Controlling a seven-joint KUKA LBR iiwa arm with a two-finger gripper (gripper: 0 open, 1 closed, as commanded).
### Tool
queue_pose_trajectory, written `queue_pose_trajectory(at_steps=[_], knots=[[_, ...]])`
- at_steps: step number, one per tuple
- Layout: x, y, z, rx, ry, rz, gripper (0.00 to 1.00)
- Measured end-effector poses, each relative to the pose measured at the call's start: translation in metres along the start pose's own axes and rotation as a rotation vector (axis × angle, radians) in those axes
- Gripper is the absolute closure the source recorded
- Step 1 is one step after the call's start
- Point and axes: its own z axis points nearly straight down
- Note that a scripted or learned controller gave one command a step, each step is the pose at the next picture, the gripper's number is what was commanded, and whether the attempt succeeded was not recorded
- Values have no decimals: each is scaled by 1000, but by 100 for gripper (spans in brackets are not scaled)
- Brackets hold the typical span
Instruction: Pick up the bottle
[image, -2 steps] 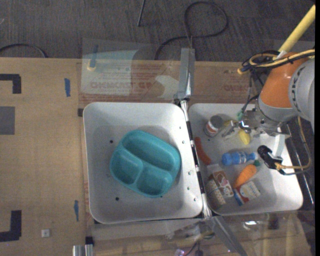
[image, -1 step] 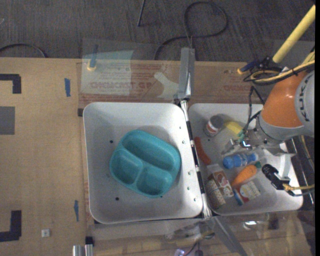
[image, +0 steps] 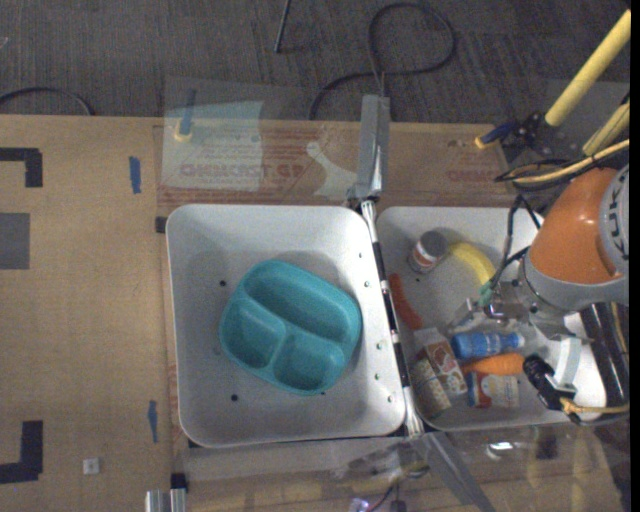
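Blue-capped plastic bottle (image: 486, 344) lies flat beside the end effector (image: 500, 312).

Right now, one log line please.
arm: over right bin | gripper: above blue bottle | grasp: unconfirmed | left bin: teal tray

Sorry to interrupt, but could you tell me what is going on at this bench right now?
A grey and orange robot arm is reaching into the right bin, with its gripper low over a blue bottle lying on its side among other small items, including a yellow object. The bottle is not lifted yet. The left bin holds a teal divided plate.
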Motion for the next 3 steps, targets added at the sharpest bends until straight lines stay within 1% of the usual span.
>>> queue_pose_trajectory(at_steps=[1,2,3], knots=[[35,-45,-1,-10,-8,-397,0],[31,-44,-11,-12,-8,-387,100],[0,-50,-2,-6,0,-927,100]])
